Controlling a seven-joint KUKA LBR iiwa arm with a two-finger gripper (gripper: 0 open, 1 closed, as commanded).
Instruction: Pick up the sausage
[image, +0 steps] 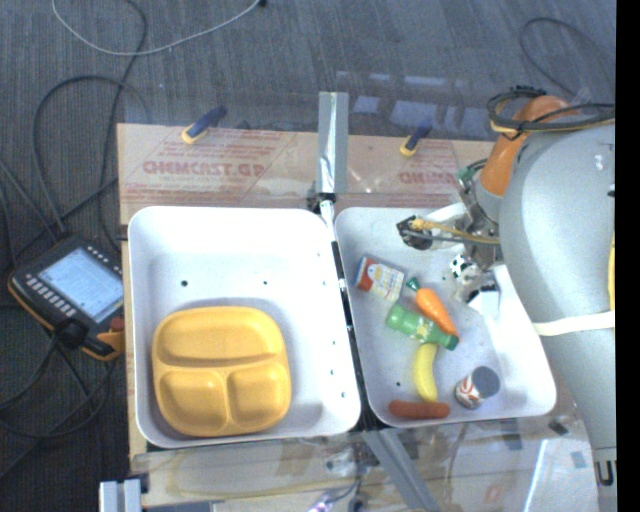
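The sausage (418, 409) is a small reddish-brown link lying flat near the front wall of the right bin (520, 400). It rests just below a yellow banana (426, 372). My gripper (470, 280) hangs over the back right part of the same bin, well behind the sausage and apart from it. The big grey arm hides much of the gripper.
Between gripper and sausage lie an orange carrot (436, 310), a green bottle (420, 328) and an orange-and-white carton (380, 278). A small can (475, 388) stands right of the sausage. The left bin (160, 235) holds a yellow divided tray (221, 370).
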